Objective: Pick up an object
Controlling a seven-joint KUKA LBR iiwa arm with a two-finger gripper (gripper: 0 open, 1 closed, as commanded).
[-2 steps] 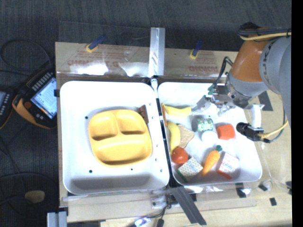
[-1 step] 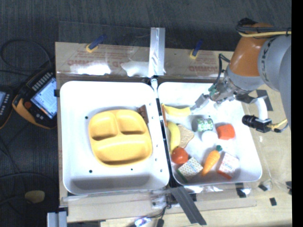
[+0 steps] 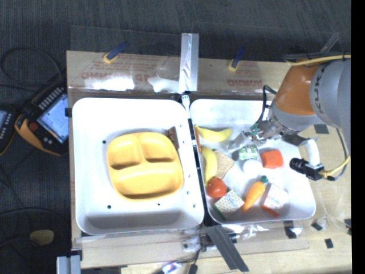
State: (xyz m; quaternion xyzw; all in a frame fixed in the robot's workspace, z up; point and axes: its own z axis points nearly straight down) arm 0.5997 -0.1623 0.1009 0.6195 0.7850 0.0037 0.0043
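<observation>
The right bin [image 3: 217, 110] holds a heap of toy food. Two yellow bananas lie at its left side, one [image 3: 215, 133] near the back and one [image 3: 209, 163] along the divider. A red tomato [image 3: 216, 187], an orange carrot [image 3: 255, 194], a red-orange block [image 3: 271, 158], a white round piece [image 3: 250, 166] and a small green-and-white box [image 3: 247, 152] sit around the middle. My gripper [image 3: 249, 137] hangs low over the back middle of this bin, just above the green-and-white box. The arm's orange band [image 3: 296, 93] is to its upper right.
The left bin [image 3: 85, 170] carries a yellow divided tray [image 3: 145, 164]. A green-patterned white box [image 3: 229, 202] and a red-and-white carton [image 3: 274, 200] lie at the right bin's front. A handheld controller [image 3: 45, 119] rests off the bench at the left.
</observation>
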